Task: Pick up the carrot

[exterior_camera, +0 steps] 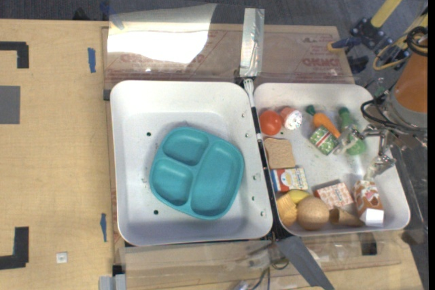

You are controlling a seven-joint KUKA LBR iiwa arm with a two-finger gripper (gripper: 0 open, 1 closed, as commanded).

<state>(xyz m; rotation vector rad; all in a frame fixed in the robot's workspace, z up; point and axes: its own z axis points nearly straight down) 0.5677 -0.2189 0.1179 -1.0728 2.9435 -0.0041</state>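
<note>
The carrot is small and orange with a green top. It lies in the right bin, in its upper middle part, tilted with the green end towards the far left. My gripper hangs over the right side of the same bin, to the right of the carrot and a little nearer the camera, apart from it. Above the gripper, the arm's orange band sits at the right edge. Nothing is seen in the gripper.
A teal divided plate sits in the left bin. Around the carrot lie a red tomato, a green carton and green vegetables. Nearer the front are a cracker, small boxes, a potato and a bottle.
</note>
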